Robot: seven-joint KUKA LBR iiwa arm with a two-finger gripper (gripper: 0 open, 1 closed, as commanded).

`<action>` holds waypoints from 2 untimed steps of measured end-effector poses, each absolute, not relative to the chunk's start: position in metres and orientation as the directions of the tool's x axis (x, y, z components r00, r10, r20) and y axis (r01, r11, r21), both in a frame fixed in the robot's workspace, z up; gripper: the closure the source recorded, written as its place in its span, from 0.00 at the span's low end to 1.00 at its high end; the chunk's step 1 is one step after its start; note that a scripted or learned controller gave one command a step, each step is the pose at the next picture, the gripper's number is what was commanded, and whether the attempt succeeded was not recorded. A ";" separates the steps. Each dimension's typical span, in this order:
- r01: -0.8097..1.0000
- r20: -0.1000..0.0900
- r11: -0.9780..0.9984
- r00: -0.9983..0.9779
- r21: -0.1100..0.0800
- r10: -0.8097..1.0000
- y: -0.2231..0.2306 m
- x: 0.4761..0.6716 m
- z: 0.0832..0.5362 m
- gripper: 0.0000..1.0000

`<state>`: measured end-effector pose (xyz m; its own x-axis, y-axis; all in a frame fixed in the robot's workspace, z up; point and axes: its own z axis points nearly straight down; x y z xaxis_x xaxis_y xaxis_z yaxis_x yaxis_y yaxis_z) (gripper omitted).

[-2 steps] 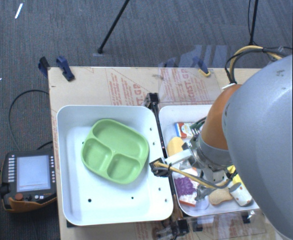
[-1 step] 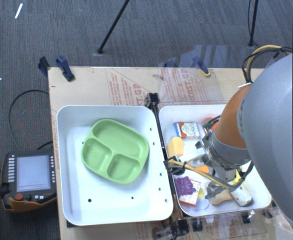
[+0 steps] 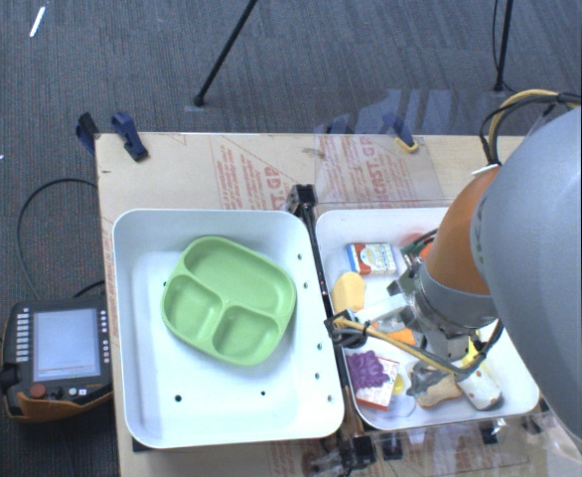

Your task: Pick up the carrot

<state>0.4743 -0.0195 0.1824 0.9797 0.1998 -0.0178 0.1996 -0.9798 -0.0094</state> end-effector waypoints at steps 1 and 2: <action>0.200 -0.018 -0.980 0.980 -0.009 0.200 -0.019 0.474 0.182 0.00; 0.200 -0.018 -0.980 0.980 -0.009 0.200 -0.019 0.474 0.182 0.00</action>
